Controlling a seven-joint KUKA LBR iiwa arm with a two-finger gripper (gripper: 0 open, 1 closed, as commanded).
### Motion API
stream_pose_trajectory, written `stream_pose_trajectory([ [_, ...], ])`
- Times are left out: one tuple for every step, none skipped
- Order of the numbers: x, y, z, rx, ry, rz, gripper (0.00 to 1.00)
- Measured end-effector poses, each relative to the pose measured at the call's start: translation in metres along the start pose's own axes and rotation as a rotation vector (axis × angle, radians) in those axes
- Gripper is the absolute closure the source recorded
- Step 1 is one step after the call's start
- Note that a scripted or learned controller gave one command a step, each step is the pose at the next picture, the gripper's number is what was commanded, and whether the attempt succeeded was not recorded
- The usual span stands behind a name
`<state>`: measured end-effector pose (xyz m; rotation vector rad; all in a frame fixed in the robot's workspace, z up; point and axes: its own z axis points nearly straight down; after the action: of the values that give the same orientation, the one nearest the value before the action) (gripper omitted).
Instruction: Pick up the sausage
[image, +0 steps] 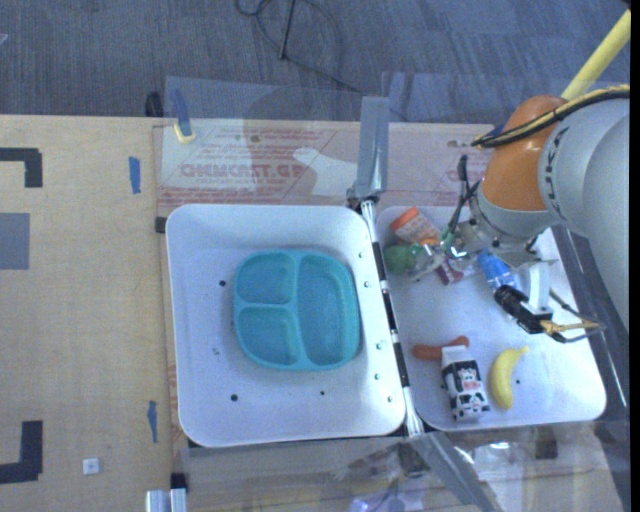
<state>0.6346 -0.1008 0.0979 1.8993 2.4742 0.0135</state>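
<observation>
From the camera above the bench, my gripper (447, 256) sits low over the far end of the right bin (560, 400), in among a cluster of small items: a green piece (399, 259) just to its left and an orange-and-white packet (413, 227) beyond that. Whether it is spread or closed there I cannot tell; the clutter and my own wrist hide that much. The sausage (440, 348) lies apart from me, nearer the front of the same bin, by the wall it shares with the left bin (200, 240). It rests flat on the white floor, just above a small cow-patterned carton (465, 388), with a banana (507, 376) to that carton's right. The teal divided plate (297, 308) sits in the left bin. As I judge it, the pick has not begun: the sausage lies untouched, and I must yet reach it, close on it and lift.
</observation>
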Motion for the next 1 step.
stream_pose_trajectory([
  [0.0187, -0.0685, -0.0021, -0.014, -0.003, 0.023, 0.00],
])
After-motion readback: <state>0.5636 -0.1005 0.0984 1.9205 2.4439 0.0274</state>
